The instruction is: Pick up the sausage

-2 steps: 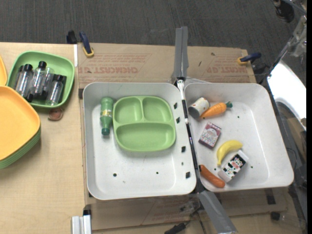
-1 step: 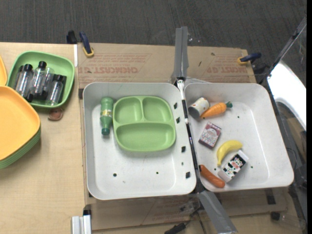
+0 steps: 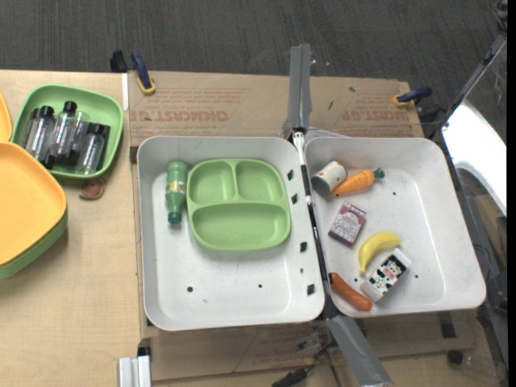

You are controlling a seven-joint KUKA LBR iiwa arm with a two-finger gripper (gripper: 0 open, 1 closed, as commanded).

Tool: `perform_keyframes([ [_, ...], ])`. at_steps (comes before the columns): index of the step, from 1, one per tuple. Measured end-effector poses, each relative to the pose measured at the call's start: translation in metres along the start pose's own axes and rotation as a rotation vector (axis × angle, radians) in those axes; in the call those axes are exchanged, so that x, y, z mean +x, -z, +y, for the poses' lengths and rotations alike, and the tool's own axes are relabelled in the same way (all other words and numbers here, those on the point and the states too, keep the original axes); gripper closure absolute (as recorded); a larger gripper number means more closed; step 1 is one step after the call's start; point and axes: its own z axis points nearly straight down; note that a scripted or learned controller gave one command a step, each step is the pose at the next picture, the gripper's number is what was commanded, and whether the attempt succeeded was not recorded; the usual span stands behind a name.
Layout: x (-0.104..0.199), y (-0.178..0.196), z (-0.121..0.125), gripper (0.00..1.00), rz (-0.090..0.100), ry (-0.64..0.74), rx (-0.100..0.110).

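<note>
- Sausage (image 3: 351, 291) sits nearest the camera's side, in the right bin (image 3: 451, 216), at its near-left corner close to the wall shared with the left bin (image 3: 161, 297).
- Long axis slants: one end toward the bins' divider, the other toward the near rim. Lying flat.
- Gripper: can't tell its state, wide or narrow. Nothing holds the sausage.
- Key relation, my judgement: the arm comes in from the right, so the sausage lies across the right bin from it, on the far side of the clutter. Closing across the short width looks best.
- Cow-print carton (image 3: 385, 274) is just beside the sausage's right end, maybe touching. Likely to get bumped.
- Banana (image 3: 377, 247) just behind the carton, near the sausage but apart.
- Purple box (image 3: 347, 223) further back, then carrot (image 3: 355, 182) and a small can (image 3: 328, 176) at the far-left corner.
- Left bin: green divided plate (image 3: 238, 204), green bottle (image 3: 176, 190) beside it. Well apart from the sausage.
</note>
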Motion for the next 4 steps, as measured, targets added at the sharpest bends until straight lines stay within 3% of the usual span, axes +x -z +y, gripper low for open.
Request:
perform_keyframes([
  [1, -0.003, 0.000, 0.000, 1.00, -0.002, 0.162, 0.002],
  [2, 0.008, 0.000, -0.049, 1.00, 0.000, -0.003, 0.001],
  [3, -0.003, -0.001, 0.009, 1.00, -0.001, 0.003, 0.001],
  [4, -0.013, 0.000, 0.005, 1.00, -0.002, 0.187, 0.002],
])
